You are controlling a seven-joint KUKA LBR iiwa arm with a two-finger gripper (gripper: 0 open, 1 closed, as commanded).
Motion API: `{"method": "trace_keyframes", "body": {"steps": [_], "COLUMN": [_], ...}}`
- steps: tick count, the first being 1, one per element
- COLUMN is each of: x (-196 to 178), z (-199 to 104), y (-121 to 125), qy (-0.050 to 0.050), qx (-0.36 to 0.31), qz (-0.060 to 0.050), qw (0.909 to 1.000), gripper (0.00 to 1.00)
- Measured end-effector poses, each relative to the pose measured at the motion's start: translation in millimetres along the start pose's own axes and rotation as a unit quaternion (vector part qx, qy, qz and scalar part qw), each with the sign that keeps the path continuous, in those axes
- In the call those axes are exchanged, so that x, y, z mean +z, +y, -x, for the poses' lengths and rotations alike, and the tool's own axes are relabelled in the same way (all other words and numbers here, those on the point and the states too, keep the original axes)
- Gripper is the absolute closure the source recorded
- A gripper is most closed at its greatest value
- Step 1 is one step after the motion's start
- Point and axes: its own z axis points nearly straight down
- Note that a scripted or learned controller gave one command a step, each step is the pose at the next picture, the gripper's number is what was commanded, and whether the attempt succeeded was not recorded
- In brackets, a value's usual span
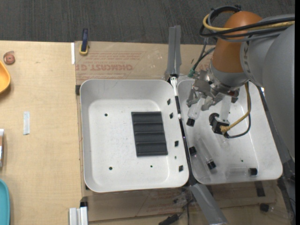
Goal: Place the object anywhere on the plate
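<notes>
Gripper (206,108), the arm's two-finger unit under the grey wrist with the orange band, hangs over the upper left part of the right shallow white bin (262,163); fingers point down, spread apart, nothing visible between them; a looped black and yellow cable (224,125) dangles just beside it; flat black ribbed rectangular plate (149,133) lies in the middle of the left shallow white bin (93,172), well apart from gripper; cannot tell which item is the task's object.
</notes>
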Motion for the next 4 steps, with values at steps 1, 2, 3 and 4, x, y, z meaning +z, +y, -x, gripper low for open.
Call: {"method": "trace_keyframes", "body": {"steps": [1,2,3,4], "x": [-5.9,-87.9,-24.3,-133.6], "z": [-59.6,-105.2,-148.2,-153.8], "y": [-44.2,-63.6,-66.1,-48.8], "qy": [0.0,-0.001,-0.001,-0.001], "qx": [-0.014,0.097,0.073,-0.107], "qz": [0.0,0.001,0.0,0.001], "qw": [0.9999,0.9953,0.9974,0.9942], "gripper": [1.0,1.0,1.0,1.0]}}
